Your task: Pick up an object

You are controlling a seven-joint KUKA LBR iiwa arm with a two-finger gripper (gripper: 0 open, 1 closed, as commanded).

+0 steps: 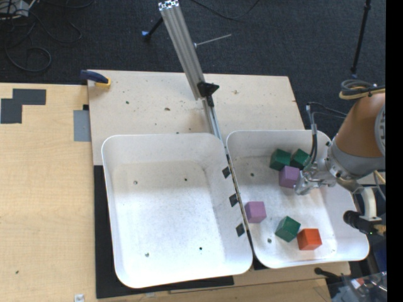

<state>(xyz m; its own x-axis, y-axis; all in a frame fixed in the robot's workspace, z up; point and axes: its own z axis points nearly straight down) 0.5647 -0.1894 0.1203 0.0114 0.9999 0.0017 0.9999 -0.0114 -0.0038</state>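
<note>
The right bin holds several small blocks. Two green blocks sit near its back, with a purple block just in front of them. Another purple block lies near the divider. A third green block and an orange-red block rest toward the front. My gripper hangs low inside the right bin, right beside the upper purple block and touching or nearly touching its right side. Whether anything sits between its tips is hidden by the wrist.
The left bin stands beside the right one, split off by a divider with black clips. A slanted aluminium rail rises behind the bins. A blue-and-yellow clamp lies at the bench's back left.
</note>
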